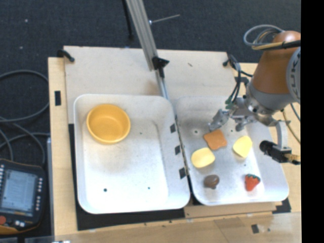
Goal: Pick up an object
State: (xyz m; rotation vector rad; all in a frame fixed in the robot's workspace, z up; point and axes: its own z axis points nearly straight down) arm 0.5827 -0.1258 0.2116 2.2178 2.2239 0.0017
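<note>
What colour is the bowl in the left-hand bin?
The bowl is yellow-orange, seen clearly in the camera view from above.

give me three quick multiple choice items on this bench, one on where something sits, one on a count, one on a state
1. Where does the yellow bowl sit?
A. left bin
B. right bin
C. bare bench

2. How many small items lie in the right bin?
A. three
B. five
C. seven

3. The bowl is:
A. upside down
B. on its side
C. upright, mouth up

Answers:
1 A, it rests in the left bin's far corner.
2 B: orange-brown piece, two yellow pieces, brown lump, red strawberry.
3 C, its hollow inside faces the camera.
</note>
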